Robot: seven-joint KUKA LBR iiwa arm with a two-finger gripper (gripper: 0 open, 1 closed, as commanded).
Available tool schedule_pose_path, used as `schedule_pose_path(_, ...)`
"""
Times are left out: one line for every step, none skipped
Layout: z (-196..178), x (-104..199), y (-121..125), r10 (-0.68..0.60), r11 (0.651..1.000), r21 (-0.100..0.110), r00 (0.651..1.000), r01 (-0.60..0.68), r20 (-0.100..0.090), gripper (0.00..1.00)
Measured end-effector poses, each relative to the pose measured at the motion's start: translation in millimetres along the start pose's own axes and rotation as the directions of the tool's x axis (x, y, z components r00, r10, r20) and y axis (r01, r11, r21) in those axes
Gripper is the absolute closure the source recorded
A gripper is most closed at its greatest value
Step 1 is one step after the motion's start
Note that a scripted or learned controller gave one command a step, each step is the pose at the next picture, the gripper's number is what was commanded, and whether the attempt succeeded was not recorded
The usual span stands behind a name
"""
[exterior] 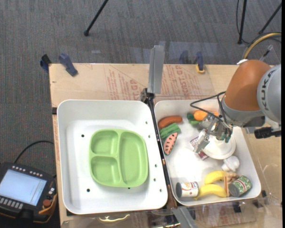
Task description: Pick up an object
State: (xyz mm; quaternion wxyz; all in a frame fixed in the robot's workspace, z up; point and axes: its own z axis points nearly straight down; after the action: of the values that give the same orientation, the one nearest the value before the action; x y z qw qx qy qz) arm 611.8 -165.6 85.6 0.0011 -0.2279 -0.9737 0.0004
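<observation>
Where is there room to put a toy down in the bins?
The left bin has bare floor all around the green plate. In the right bin, one bare patch lies between the watermelon slice, the can and the bananas. Its back and right side are crowded, under the gripper.

Robot lab: tripod legs, teach pendant.

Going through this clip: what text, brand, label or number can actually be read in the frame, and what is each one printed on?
"KUKA", partly cut off, reads on the grey arm at the view's right.
Red print and triangle marks on the bench board lie upside down; too blurred to read.
Label on the small can in the right bin: too small to read.
Screen of the handheld pendant: no legible text.
</observation>
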Motion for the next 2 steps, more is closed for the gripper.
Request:
schedule_pose_path(1,42,2,0.198,0.980,-0.001,0.980,-0.198,-0.001,0.00)
schedule_pose_path(1,68,-8,0.257,0.966,0.000,0.966,-0.257,-0.004,0.00)
